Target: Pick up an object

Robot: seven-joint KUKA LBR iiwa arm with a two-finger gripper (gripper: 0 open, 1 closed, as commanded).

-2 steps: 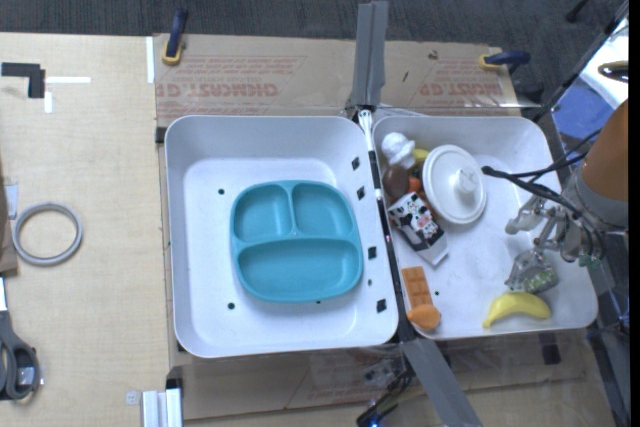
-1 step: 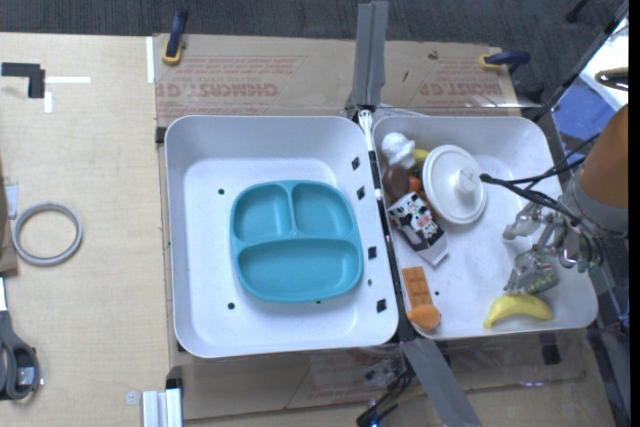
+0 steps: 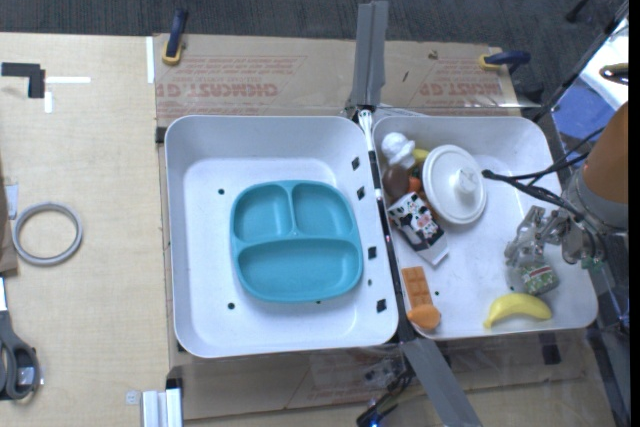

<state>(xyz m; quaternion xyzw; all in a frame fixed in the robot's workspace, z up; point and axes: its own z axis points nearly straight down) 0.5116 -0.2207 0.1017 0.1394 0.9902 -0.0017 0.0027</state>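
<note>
A glossy curved banana (image 3: 517,309) lies near a smooth round white lid (image 3: 455,183). The gripper (image 3: 532,255) hangs low above a small greenish object (image 3: 538,279), reaching from the right. Its grip cannot be told.

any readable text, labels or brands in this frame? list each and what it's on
Red print on the cardboard sheet behind the bins: upside down in the view and too blurred to read with confidence.
Black-and-white printed packet in the right bin: the pattern may include text, too small to read.
No legible text on the teal divided plate, the white lid or the banana.
</note>
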